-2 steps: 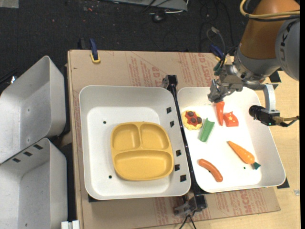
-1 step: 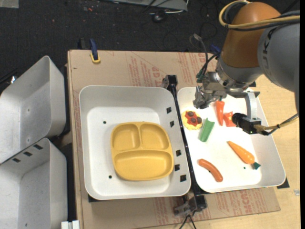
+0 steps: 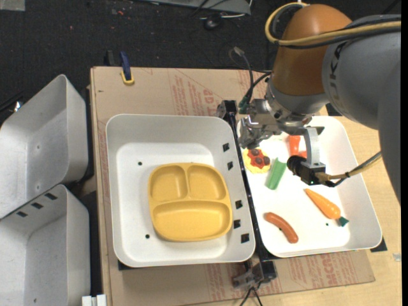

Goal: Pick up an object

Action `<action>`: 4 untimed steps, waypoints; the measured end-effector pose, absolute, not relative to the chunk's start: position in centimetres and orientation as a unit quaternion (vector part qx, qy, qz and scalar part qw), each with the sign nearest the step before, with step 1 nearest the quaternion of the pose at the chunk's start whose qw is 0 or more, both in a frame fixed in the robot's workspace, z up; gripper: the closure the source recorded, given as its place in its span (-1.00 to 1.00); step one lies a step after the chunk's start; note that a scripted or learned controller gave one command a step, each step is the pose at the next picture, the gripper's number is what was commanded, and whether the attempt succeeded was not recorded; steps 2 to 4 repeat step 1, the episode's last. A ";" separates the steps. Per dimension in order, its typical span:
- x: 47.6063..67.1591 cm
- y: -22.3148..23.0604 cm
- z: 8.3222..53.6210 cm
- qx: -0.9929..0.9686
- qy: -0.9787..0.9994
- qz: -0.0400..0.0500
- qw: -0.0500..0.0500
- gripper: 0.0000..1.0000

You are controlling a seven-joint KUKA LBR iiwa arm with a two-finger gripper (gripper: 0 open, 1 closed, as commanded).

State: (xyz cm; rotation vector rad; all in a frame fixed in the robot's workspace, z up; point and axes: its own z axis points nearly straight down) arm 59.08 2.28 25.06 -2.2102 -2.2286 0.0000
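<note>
The right bin point(image 3: 357, 171) holds a green stick point(image 3: 276, 173), an orange carrot point(image 3: 324, 204), a brown-red sausage point(image 3: 281, 227), a red block point(image 3: 296, 145) and a yellow-and-red toy point(image 3: 257, 161). My gripper point(image 3: 256, 142) hangs over the bin's upper left corner, just above the yellow-and-red toy. The arm's wrist covers much of the gripper from this angle. A yellow divided plate point(image 3: 189, 201) lies in the left bin point(image 3: 127, 171).
A black divider with clips point(image 3: 241, 190) runs between the two bins. Cables point(image 3: 252, 88) trail across the brown board behind the bins. White bin-like shapes point(image 3: 38, 145) stand off the bench at the left.
</note>
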 end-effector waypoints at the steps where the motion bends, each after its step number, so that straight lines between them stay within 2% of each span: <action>1: 58.2 7.3 23.1 -0.704 -0.710 0.001 0.002 1.00; 4: 58.2 7.3 23.1 -0.704 -0.710 0.001 0.002 1.00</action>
